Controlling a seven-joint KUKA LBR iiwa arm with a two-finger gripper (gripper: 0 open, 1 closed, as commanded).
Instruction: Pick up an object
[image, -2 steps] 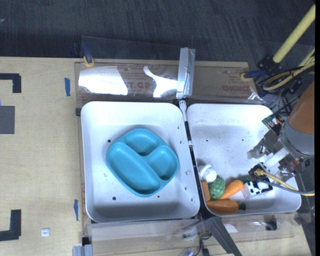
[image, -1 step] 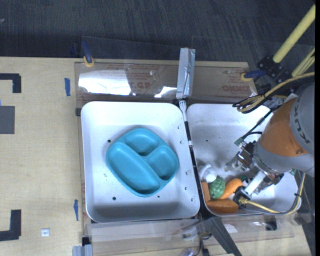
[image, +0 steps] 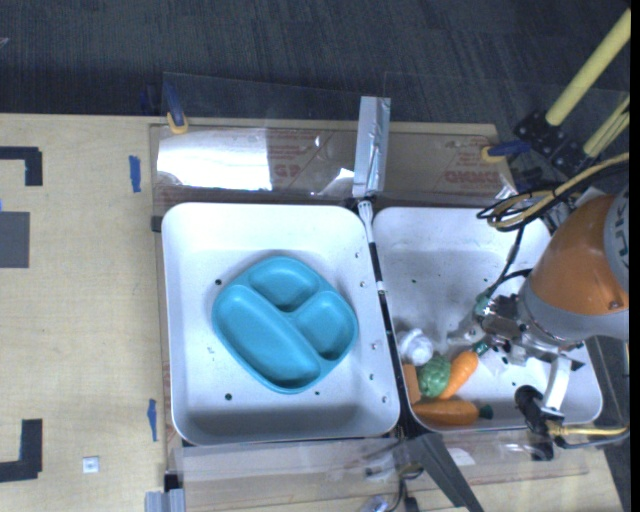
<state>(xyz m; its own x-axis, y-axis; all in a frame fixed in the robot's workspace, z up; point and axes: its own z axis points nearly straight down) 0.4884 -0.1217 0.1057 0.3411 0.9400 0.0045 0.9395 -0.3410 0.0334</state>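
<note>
A small heap of toy food lies in the near left corner of the right bin (image: 420, 240); one orange carrot (image: 462, 371) leans up at a slant, and a second carrot (image: 447, 411) lies flat along the near wall; a green leafy piece (image: 435, 378) sits between them, touching both; a small white thing (image: 417, 349) rests just behind the green piece (too small to tell what it is). The gripper (image: 490, 335) is just beside the slanted carrot, on its right, low over the bin floor; I cannot tell how its jaws stand, and nothing shows between them. The grey arm with its orange band (image: 580, 275) reaches in from the right. The left bin (image: 190, 300) holds a blue plate (image: 285, 322) with three sections, turned at a slant.
</note>
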